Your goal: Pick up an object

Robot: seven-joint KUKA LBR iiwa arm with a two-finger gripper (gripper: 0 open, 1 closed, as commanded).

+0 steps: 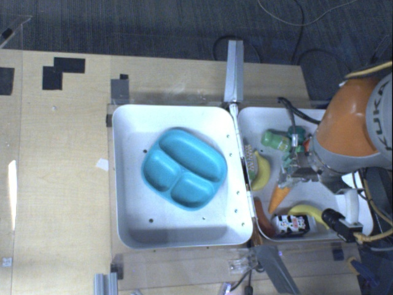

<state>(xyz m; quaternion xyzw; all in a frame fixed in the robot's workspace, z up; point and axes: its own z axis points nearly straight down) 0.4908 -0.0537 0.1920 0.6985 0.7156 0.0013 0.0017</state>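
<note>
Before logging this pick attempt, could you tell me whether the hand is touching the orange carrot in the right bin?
Cannot tell. In the camera view the hand sits right above the carrot's upper end, and their outlines meet without showing plain contact or a gap.

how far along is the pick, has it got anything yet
Done: the arm has reached into the right bin, with the end effector low among the items. In hand: it hangs just above the orange carrot, beside the banana and green object; nothing is visibly held. Left: grasping and lifting an item. The blue divided plate sits alone in the left bin.
</note>
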